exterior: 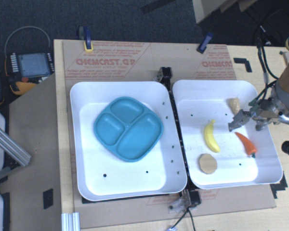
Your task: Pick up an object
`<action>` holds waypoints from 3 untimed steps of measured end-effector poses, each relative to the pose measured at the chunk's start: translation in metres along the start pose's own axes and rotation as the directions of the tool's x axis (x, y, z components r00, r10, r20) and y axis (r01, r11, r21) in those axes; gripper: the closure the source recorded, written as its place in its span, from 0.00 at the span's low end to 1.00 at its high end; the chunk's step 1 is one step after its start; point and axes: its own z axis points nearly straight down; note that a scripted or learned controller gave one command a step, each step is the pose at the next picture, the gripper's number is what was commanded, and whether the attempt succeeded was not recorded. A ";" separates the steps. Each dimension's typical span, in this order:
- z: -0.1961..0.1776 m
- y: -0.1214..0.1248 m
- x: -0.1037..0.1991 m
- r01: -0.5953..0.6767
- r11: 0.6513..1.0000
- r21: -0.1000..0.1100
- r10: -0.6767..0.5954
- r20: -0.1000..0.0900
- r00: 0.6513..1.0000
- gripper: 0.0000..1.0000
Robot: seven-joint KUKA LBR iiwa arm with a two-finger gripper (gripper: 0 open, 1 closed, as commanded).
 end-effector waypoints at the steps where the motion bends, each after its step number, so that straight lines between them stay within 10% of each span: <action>1: -0.006 0.003 0.000 0.004 1.000 -0.013 -0.004 0.003 1.000 0.00; 3: 0.091 -0.006 0.015 0.003 1.000 -0.012 -0.003 0.002 1.000 0.00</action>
